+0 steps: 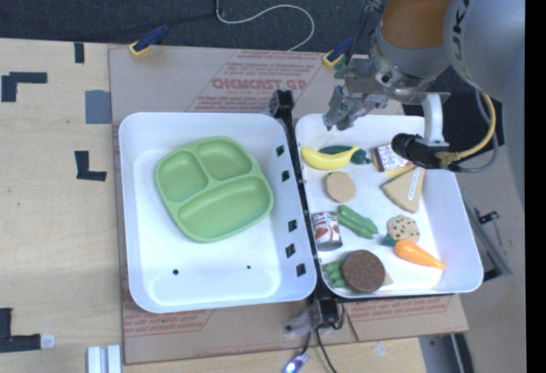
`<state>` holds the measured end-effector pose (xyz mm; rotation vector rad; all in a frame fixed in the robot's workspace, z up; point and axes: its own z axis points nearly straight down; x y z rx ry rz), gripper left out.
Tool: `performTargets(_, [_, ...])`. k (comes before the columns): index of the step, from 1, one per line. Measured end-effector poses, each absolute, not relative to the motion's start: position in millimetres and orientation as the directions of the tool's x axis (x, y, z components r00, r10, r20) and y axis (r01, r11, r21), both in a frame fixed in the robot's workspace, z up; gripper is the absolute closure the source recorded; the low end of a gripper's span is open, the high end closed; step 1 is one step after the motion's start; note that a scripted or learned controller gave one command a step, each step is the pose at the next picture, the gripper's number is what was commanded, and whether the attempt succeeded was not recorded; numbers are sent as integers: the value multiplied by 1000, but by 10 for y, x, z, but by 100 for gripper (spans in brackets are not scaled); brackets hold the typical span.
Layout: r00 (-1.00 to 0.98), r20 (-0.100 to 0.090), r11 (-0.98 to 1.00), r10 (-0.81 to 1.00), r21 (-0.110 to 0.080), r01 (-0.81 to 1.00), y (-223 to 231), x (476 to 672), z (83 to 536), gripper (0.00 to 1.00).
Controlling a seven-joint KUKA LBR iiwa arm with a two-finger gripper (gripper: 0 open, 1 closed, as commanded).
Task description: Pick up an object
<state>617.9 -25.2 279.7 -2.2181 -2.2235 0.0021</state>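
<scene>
While the gripper (339, 117) hovers with fingers parted and nothing between them over the right bin's (456, 218) far edge, the banana (328, 158) lies just nearer; next likely a descent onto it.

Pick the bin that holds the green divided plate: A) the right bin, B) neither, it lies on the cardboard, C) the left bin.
C: the green divided plate lies alone in the left bin, while the banana and other toy food fill the right bin.

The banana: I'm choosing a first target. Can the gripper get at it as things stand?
Probably yes: the gripper hovers just above the banana, whose top lies uncovered, with nothing between them.
</scene>
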Motion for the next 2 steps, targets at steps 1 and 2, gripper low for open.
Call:
performTargets(1, [-2,0,2,1000,-1,1000,4,6022,3003,100])
performTargets(2, [-4,0,4,1000,-2,1000,8,6026,3094,100])
